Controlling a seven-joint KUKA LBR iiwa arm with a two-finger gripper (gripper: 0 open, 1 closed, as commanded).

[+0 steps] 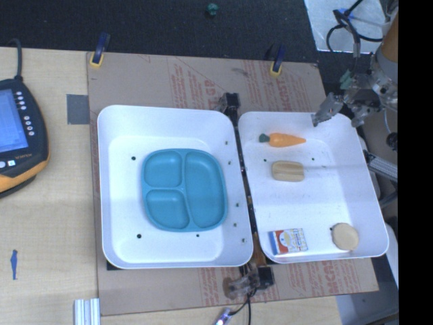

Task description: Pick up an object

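The right bin (pixel 358 181) holds an orange toy carrot (pixel 284 139) near its far edge. Just in front of it lies a tan bread-like piece (pixel 288 171). A small white carton with red and blue print (pixel 289 241) and a round tan disc (pixel 345 236) rest near the front edge. My gripper (pixel 338 107) hovers over the bin's far right corner, right of the carrot, with its fingers spread open and nothing between them.
The left bin (pixel 115 181) holds a blue divided plate (pixel 183 189). A teach pendant (pixel 17 131) lies on the bench at far left. Clamps (pixel 99 49) (pixel 275 59) hold the cardboard underlay at the back. Cables run along the arm at upper right.
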